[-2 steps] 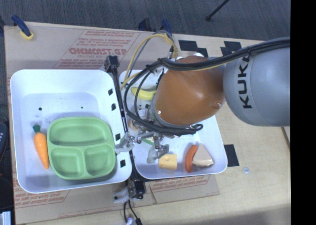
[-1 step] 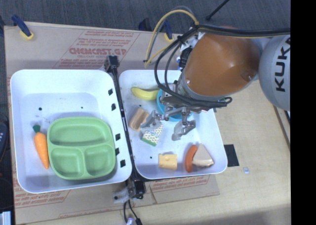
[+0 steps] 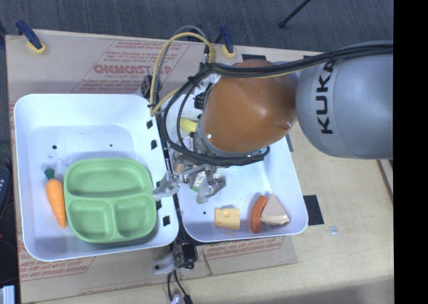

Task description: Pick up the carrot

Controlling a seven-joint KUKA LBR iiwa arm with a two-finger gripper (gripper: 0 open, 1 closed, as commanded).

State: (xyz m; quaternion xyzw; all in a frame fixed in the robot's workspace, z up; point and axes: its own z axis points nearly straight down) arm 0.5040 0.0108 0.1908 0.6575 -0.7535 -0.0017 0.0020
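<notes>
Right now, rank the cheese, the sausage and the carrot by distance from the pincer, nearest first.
From the pincer:
1. Cheese, right bin, just below it.
2. Sausage, right bin, further right.
3. Carrot, left bin, beside the green tray.

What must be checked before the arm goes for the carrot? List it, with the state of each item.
1. Target located: ok. The orange carrot with a green top lies in the left white bin.
2. Carrot free to grasp: cannot tell. It lies right beside the green three-compartment plastic tray, which may crowd one side.
3. Tool over the target: not ok. The tool hangs at the right white bin, near the wall between the bins.
4. Tool free of a load: cannot tell.
5. Lookalikes noted: ok. The yellow cheese block and the reddish sausage piece lie in the right bin.
</notes>
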